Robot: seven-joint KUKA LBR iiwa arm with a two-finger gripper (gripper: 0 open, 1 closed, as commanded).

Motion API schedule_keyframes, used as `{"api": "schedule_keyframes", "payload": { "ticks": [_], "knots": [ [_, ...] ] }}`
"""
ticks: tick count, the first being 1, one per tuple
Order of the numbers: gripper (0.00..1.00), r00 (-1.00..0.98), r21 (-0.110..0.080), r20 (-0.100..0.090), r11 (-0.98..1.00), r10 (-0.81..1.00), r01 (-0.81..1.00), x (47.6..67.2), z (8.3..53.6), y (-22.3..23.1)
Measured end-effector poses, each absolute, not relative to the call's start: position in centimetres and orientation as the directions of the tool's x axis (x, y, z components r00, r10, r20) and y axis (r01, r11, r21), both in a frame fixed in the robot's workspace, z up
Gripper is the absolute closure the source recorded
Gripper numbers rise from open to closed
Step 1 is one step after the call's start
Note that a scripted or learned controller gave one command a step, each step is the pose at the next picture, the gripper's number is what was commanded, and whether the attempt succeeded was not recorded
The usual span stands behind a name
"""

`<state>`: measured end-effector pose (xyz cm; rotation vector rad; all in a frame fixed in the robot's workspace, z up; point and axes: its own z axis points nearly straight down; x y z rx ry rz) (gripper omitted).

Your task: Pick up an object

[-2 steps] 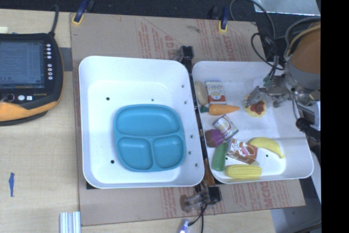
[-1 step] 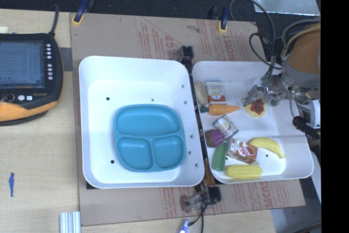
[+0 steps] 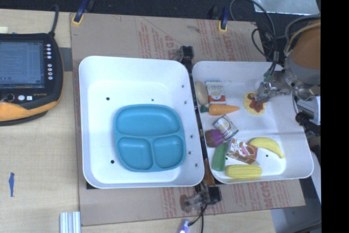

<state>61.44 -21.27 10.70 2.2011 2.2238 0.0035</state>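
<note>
The right bin (image 3: 289,172) holds several toy foods: a carton (image 3: 215,91), a carrot (image 3: 222,109), a small can (image 3: 224,126), a purple piece (image 3: 214,138), a green cucumber (image 3: 219,156), a snack packet (image 3: 241,151), a banana (image 3: 266,145), a corn cob (image 3: 243,171) and a round yellow-and-red piece (image 3: 254,105). My gripper (image 3: 265,90) hangs at the bin's upper right, just above and right of that round piece. Whether it touches the piece is unclear.
The left bin (image 3: 92,117) holds a blue divided plate (image 3: 149,136). A teach pendant (image 3: 27,76) lies on the bench at far left. Cables (image 3: 256,19) loop behind the right bin. Clamps (image 3: 223,22) hold the cardboard at the back.
</note>
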Motion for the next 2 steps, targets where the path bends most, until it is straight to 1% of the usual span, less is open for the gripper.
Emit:
{"api": "schedule_keyframes", "payload": {
  "ticks": [1,2],
  "knots": [
    [0.00,-0.010,0.008,-0.007,0.010,1.000,1.000,61.4,10.6,-21.2],
    [0.00,-0.004,-0.002,0.001,0.004,1.000,1.000,64.3,9.2,-19.8]
  ]
}}
